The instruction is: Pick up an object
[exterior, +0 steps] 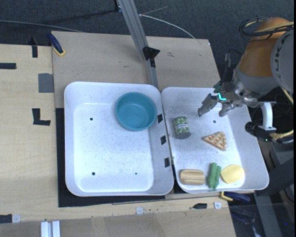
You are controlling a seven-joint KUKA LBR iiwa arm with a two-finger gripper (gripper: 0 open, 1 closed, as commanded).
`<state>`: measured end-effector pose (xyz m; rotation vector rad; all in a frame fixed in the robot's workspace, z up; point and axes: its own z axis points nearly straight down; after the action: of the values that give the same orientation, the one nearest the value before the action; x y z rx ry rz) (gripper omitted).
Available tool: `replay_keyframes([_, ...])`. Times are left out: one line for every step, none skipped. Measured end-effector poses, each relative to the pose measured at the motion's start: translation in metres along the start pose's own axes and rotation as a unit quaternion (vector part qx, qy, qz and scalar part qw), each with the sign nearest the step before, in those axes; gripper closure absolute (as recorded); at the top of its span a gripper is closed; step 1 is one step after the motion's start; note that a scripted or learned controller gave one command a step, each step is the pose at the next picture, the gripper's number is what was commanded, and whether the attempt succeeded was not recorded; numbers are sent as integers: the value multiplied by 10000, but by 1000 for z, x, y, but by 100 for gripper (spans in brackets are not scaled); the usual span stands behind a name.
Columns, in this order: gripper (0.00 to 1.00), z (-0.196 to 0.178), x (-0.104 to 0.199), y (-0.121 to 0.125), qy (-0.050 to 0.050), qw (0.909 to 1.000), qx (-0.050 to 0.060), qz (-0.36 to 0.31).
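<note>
Nothing is picked yet: gripper (213,107) is seen spread apart and unloaded above the right bin (251,147), where can (181,127), pizza slice (215,140) and other items remain ungrasped.

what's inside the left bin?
Just the blue bowl in the left bin's far right corner. The bowl's inside looks bare; whatever lies under it is covered.
</note>
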<state>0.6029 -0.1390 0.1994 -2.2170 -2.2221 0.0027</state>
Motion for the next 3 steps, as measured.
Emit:
replay_keyframes([0,-1,0,0,-1,10000,-7,0])
replay_keyframes([0,52,8,-8,-2,10000,17,4])
replay_keyframes([0,105,8,-9,-9,10000,8,8])
